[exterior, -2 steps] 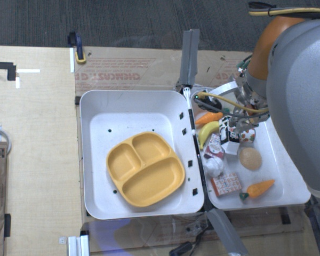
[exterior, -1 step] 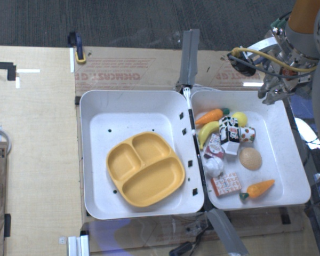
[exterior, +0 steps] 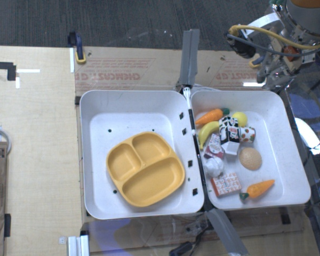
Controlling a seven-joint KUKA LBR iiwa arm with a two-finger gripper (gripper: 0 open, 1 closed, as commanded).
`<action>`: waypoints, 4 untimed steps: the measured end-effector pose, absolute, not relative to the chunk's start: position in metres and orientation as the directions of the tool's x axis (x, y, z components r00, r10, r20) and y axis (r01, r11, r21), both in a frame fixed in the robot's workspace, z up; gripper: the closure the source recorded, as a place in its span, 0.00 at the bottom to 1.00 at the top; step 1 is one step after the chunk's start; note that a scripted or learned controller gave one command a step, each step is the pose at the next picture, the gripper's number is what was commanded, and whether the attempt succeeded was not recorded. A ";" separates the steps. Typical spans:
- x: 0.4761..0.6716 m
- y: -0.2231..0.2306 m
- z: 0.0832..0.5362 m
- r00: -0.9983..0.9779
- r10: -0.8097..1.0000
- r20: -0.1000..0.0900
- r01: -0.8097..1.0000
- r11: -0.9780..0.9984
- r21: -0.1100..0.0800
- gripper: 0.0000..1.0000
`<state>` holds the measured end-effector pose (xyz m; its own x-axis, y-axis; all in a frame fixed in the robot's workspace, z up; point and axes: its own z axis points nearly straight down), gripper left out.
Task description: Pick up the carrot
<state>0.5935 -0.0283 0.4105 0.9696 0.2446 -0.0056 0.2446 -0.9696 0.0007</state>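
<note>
Two carrots lie in the right bin. One orange carrot with a green top rests at the bin's back left, next to a banana. The other carrot lies alone near the front right corner. My gripper hangs above the bin's back right rim, under the orange-banded wrist and a loop of cables, well away from both carrots. Nothing shows in its grasp.
The right bin also holds a lemon, a black-and-white cow-patterned item, a tan round item, a red-and-white box and small packets. A yellow divided plate lies in the left bin.
</note>
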 end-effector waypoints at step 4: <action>0.565 0.093 0.279 0.972 0.237 -0.007 0.237 -0.972 0.002 1.00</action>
